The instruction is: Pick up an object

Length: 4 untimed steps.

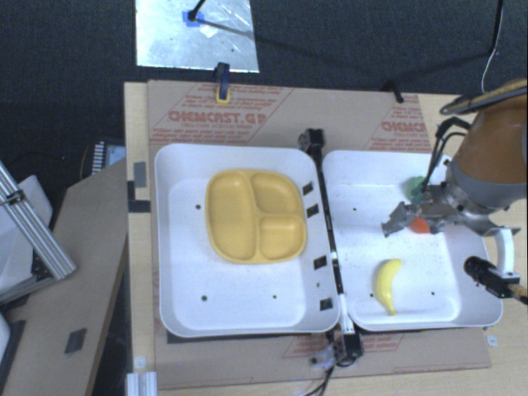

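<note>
- Yellow banana (387, 285) lies nearest, loose in my right bin (445, 316).
- My end effector (402, 219) hovers above; finger spread I cannot tell.
- Best descend centred, straddling its curve.

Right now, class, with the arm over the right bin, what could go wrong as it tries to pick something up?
1. The claw sits by a small orange object and a green one packed close together, so it might nudge both and grasp neither.
2. Those objects lie partly under the arm, so the camera may misjudge them.
3. The banana is curved and could slip.
</note>
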Each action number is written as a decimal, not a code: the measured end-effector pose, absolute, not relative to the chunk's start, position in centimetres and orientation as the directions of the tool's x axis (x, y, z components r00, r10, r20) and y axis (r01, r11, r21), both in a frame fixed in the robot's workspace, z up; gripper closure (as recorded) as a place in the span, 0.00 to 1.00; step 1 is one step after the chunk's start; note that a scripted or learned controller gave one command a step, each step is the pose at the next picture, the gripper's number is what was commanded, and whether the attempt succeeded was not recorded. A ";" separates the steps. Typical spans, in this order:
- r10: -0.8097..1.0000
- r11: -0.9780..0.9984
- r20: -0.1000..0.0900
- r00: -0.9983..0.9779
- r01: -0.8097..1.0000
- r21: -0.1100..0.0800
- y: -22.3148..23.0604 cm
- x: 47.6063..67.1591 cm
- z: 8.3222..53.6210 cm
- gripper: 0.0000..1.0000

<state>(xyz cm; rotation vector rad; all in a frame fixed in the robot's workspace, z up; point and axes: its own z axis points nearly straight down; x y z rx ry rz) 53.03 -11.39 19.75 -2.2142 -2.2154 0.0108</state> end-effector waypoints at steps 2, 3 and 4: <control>1.000 0.001 0.001 -0.001 1.000 -0.003 -12.3 53.1 15.6 0.00; 1.000 0.001 0.001 -0.001 1.000 -0.003 -13.0 53.7 10.7 0.00; 1.000 0.001 0.001 -0.001 1.000 -0.001 -12.9 53.8 8.3 0.00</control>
